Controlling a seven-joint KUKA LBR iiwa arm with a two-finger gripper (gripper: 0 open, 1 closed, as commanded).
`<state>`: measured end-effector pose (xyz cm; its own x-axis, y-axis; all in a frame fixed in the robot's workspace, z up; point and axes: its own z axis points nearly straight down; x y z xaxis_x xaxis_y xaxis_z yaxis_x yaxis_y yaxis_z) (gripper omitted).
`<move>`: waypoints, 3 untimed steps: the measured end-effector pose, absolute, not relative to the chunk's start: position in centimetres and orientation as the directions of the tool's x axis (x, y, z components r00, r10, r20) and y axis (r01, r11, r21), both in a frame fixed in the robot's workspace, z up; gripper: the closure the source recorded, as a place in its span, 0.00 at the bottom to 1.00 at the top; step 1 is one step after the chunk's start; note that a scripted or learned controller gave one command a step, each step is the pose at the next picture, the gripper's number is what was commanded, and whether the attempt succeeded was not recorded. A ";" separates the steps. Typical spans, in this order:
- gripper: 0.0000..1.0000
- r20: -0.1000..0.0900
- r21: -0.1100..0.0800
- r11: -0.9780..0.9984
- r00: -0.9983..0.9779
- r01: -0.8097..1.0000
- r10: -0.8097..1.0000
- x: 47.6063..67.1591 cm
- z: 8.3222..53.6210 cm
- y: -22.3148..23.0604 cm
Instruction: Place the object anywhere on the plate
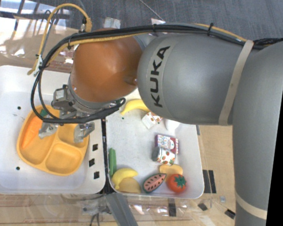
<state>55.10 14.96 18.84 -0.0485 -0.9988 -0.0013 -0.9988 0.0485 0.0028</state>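
You've got the plate (60,158), a glossy yellow-orange moulded tray with rounded compartments, lying in the left bin (1,117) on the counter. At its 10 o'clock rim sits a small orange shape with a green tip (41,114), carrot-like, though it blurs into the plate's colour. The gripper (64,132) hangs over the plate's upper half, jaws spread wide, nothing between them but bare plate. Off at 3 o'clock, the right bin (198,169) carries a banana (134,106), a green stick (112,159), a watermelon slice (154,182) and a shiny red tomato (176,182).
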 end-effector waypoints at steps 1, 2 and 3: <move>0.00 -0.001 0.003 0.049 -0.049 -0.999 -0.999 55.1 18.8 15.0; 0.00 -0.001 0.003 0.049 -0.049 -0.999 -0.999 55.1 18.8 15.0; 0.00 -0.001 0.003 0.049 -0.049 -0.999 -0.999 55.1 18.8 15.0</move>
<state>55.10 14.95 18.84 -0.0486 -0.9988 -0.0013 -0.9988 0.0486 0.0028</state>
